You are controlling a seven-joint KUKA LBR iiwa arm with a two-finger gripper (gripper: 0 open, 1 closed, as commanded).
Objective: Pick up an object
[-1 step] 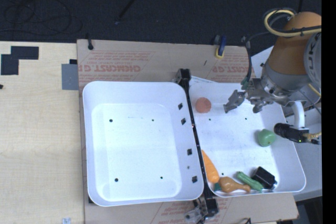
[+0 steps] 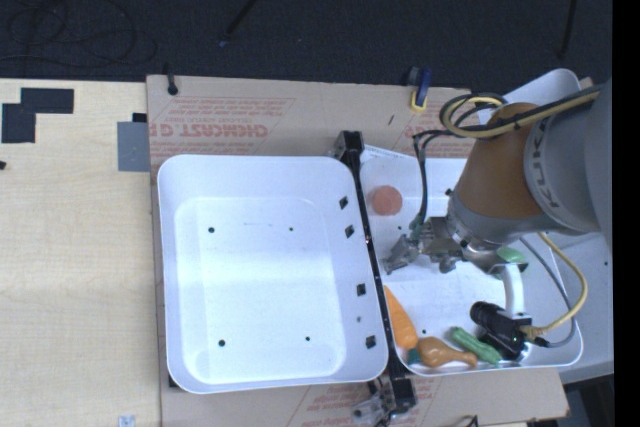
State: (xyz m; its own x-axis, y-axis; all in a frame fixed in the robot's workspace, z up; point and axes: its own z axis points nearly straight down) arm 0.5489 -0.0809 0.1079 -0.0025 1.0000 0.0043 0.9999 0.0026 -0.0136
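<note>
My fingers (image 2: 402, 255) are hanging low in the right bin (image 2: 452, 300), close to its left wall. From this slant I cannot tell whether they are spread or pressed together. Nothing is showing between them, so I am not claiming a hold on anything. I am reading this as the reach step: settling on a target and getting over it, with the grab itself not yet made.

Nearest to me, the pink disc (image 2: 385, 200) is lying just beyond, toward the far wall. The orange carrot (image 2: 400, 320) is lying just on the near side, along the same left wall. Farther off, in the near corner, a yellow-orange piece (image 2: 440, 352) and a green piece (image 2: 476, 345) are sitting side by side.

The next move is calling for a short shift over the disc or the carrot, then a straight drop and a squeeze.

My wrist is pointing down and leftward, with the orange band (image 2: 500, 180) above it and the grey arm (image 2: 570, 165) sloping in from the right. The left bin (image 2: 250, 265) is sitting alongside on the desk (image 2: 70, 265).
</note>
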